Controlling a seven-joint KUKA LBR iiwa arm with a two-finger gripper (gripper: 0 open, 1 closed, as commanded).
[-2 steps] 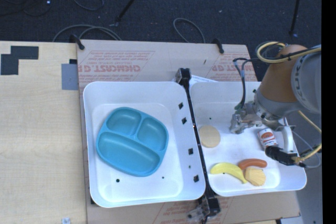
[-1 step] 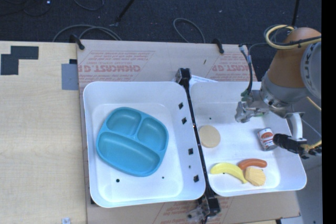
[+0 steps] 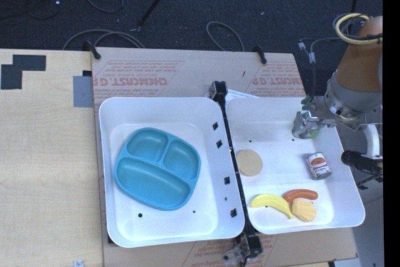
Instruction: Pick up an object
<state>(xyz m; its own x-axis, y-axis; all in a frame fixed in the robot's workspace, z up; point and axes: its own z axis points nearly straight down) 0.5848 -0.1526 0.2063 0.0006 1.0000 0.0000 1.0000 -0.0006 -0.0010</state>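
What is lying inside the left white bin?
The left bin holds one blue divided plate, its three compartments bare. Whatever lies under the plate is covered.

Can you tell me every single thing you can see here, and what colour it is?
Bins: two, white, side by side on the bench.
Plate: one, blue, with sections, in the left bin.
Disc: one, tan, right bin, near the divider.
Banana: one, yellow, right bin, front.
Sausage: one, orange-red, beside the banana.
Corn: one, yellow, touching the sausage.
Can: one, red and white, right bin.
Arm: one, grey and orange, right side.
Pincer: one, metal, over the right bin's back.
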